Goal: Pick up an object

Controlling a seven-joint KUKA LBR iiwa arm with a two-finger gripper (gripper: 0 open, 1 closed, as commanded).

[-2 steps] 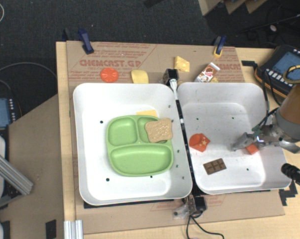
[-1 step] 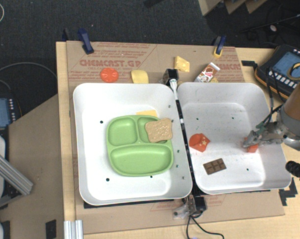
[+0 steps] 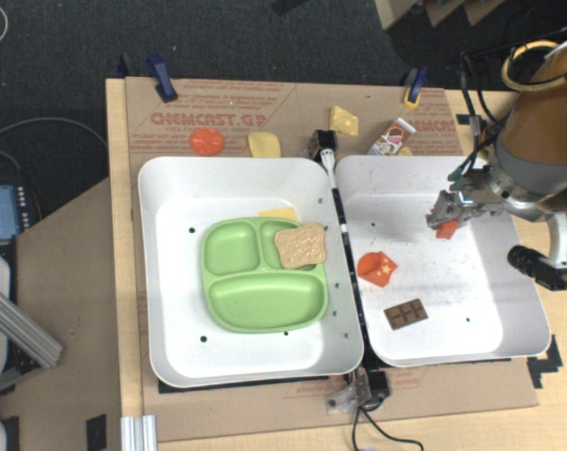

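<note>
end effector: low in right bin, seemingly clamped on small red piece
risk: shallow pinch, piece slips on lift
nearby: strawberry, chocolate

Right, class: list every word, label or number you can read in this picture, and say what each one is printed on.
"CHEMCAST" in red, followed by letters too blurred to read: on the brown board behind the bins.
Small red print on the board's front edge: too small to read.
Print on the small packet: too blurred to read.
</note>
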